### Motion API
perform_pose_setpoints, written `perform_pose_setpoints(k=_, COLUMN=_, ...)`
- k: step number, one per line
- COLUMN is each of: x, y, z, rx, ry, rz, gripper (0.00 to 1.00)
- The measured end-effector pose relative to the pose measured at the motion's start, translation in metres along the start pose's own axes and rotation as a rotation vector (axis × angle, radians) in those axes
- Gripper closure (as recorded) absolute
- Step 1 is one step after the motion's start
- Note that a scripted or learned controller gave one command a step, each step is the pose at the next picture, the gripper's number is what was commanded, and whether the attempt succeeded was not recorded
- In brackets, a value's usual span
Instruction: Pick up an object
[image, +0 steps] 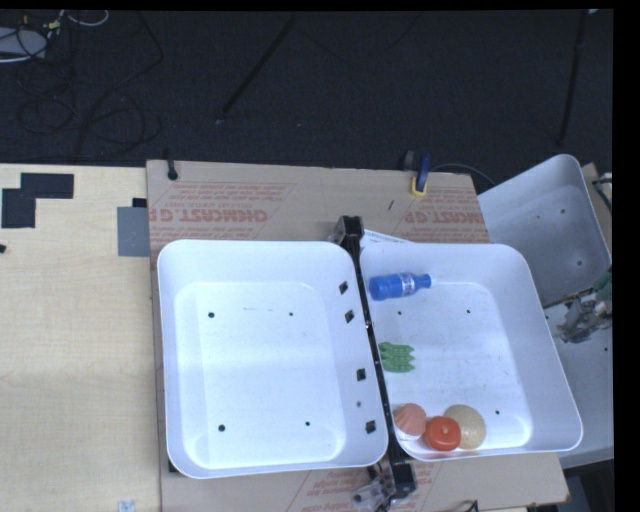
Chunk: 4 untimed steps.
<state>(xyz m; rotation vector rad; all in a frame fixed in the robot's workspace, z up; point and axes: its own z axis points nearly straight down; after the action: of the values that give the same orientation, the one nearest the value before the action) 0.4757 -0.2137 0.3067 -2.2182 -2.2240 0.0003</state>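
Note:
The right bin (500, 350) holds several small objects. A blue bottle (400, 286) with a white cap lies on its side at the bin's far left corner. A green, pod-like toy (396, 357) rests against the left wall about halfway down. Three round items are clustered at the near edge: a peach-coloured one (409, 419), a red one (442, 433) and a beige one (466, 424), each touching the one beside it.
The left bin (260, 300) sits beside the right one, joined by a black clamp strip (365, 350). A grey metal plate (545, 210) stands at the back right, with a small metallic fitting (585, 315) just below it. Cardboard (300, 205) lies under both bins.

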Motion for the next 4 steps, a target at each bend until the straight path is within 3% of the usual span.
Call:
perform_pose_setpoints(k=1, x=0.000, y=0.000, z=-0.016, rx=0.000, ry=0.000, rz=-0.001, gripper=1.00)
perform_pose_setpoints(k=2, x=0.022, y=-0.001, z=0.097, rx=0.012, ry=0.005, rz=0.002, gripper=1.00)
perform_pose_setpoints(k=3, x=0.000, y=0.050, z=0.100, rx=-0.001, ry=-0.001, rz=-0.002, gripper=1.00)
perform_pose_setpoints(k=4, x=0.133, y=-0.002, z=0.110, rx=0.008, ry=0.008, rz=-0.008, gripper=1.00)
